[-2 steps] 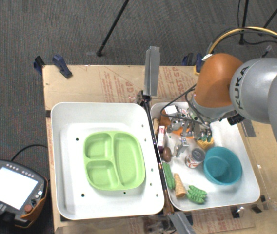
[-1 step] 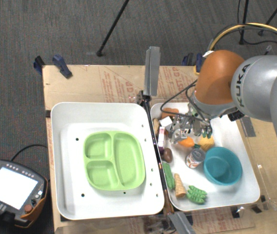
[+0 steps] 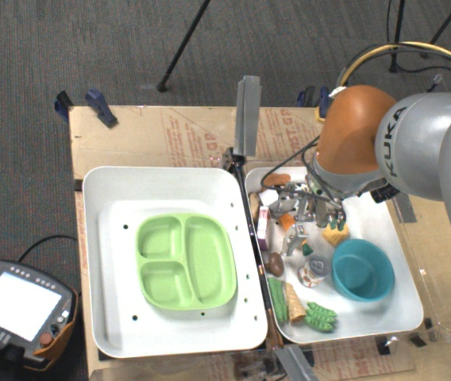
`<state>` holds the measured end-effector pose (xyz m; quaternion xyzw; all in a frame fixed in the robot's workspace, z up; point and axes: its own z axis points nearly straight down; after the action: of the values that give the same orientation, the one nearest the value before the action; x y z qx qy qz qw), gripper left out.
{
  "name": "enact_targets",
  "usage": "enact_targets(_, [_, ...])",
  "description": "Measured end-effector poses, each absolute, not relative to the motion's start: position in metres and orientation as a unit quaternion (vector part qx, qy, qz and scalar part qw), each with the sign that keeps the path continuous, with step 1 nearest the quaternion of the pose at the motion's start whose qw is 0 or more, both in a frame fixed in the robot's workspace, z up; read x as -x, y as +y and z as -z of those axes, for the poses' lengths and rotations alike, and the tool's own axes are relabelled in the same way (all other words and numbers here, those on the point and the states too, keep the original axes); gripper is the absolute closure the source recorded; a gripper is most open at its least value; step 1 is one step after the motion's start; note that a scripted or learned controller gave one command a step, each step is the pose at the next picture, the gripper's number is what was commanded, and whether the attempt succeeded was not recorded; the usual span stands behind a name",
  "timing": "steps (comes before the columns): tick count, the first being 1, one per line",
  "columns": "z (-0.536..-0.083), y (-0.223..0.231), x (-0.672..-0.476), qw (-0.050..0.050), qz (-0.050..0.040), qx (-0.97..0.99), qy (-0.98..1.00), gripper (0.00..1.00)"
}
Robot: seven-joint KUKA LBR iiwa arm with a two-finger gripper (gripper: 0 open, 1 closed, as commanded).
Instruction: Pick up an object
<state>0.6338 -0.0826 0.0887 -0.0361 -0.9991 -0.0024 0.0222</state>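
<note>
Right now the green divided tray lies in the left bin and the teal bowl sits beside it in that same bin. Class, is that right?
Not quite. The camera view shows the teal bowl in the right bin; the green divided tray does lie in the left bin.

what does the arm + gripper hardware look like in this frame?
Grey rounded KUKA arm with black lettering on its side, and a glossy orange dome-shaped band above the wrist. A yellow cable loops behind it. The two-finger gripper is bare silvery metal with small orange touches.
</note>
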Motion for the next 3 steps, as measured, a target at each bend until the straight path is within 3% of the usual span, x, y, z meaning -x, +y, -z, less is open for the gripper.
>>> enact_targets(1, [-0.087, -0.140, -0.580, 0.000, 0.0001, -0.005, -1.000, 0.00])
enact_targets(2, [-0.098, -0.138, -0.581, -0.001, 0.0012, -0.007, -1.000, 1.00])
enact_targets(3, [-0.153, -0.083, -0.563, -0.001, 0.0008, 0.133, -0.991, 1.00])
